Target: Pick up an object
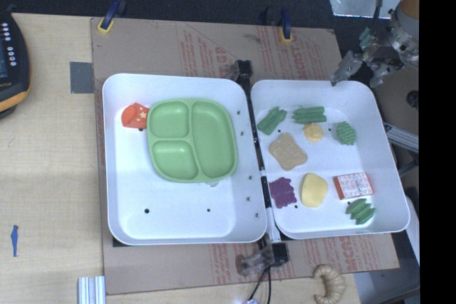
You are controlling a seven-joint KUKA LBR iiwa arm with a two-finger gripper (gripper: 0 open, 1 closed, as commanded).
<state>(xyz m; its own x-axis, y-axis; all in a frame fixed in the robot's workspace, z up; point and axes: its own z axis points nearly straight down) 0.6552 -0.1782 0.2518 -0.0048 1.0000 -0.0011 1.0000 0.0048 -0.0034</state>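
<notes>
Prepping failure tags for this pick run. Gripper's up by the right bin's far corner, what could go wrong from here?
1. The right bin is crowded: the toast lies close to the small yellow piece and green beans, so a descent may nudge neighbours.
2. The gripper hovers near the bin rim; a low approach might clip it.

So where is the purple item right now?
The purple item lies in the right bin, near its left wall, below the tan bread slice and beside the yellow piece.

Arm [406,3]: cut off by right edge, far right corner; upper links out of frame. Handheld controller [11,60]: cut by left edge, far left. Red item [134,115]: partly hidden behind green tray [192,140] rim. Red card [353,186]: print too small to read.
</notes>
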